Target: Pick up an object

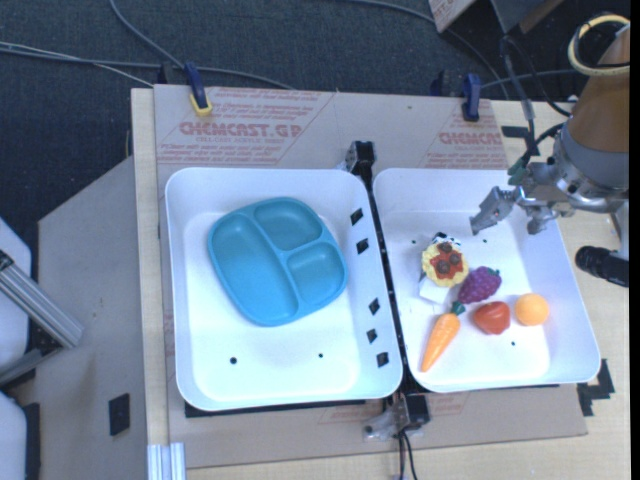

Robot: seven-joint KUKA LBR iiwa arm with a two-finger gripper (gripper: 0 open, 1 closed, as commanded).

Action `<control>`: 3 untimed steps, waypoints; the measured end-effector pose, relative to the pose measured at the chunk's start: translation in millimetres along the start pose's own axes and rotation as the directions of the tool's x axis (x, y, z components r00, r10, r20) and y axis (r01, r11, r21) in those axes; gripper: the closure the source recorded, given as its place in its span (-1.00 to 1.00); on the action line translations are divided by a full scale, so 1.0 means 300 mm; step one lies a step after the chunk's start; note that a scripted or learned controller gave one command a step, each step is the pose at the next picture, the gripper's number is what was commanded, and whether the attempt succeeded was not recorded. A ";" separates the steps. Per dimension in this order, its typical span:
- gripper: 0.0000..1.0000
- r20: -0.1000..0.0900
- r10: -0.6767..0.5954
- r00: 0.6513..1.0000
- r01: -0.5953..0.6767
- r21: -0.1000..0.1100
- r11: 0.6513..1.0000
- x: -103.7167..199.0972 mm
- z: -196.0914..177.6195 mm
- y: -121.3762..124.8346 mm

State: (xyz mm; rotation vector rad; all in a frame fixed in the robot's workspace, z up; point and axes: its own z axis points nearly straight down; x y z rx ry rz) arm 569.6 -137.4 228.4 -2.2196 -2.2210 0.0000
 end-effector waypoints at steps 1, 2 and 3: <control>-1.00 0.000 0.000 1.000 0.000 0.004 1.000 -0.008 0.174 0.032; -1.00 0.000 0.000 1.000 0.000 -0.006 1.000 0.004 0.325 0.073; -1.00 0.003 -0.001 1.000 0.001 -0.013 1.000 0.003 0.340 0.077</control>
